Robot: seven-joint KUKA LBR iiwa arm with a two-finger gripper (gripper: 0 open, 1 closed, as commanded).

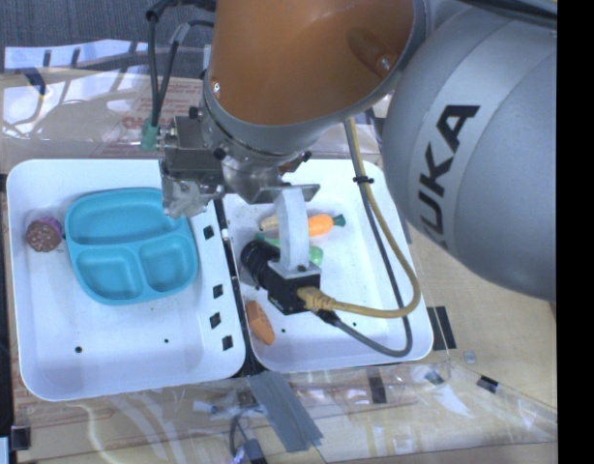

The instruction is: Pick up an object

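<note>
My gripper hangs under the orange wrist band, over the far right corner of a blue divided tray in the left bin. A small purple-brown ball lies left of the tray. In the right bin an orange carrot with a green top lies near the middle. A green piece sits just below it, and a pale piece lies beside it. An orange-brown lump rests near the divider at the front. The arm hides much of the right bin's far side.
The divider between the bins runs just right of the gripper. Clear plastic sheeting and tape cover the bench in front of the bins. The arm's grey body looms over the right side.
</note>
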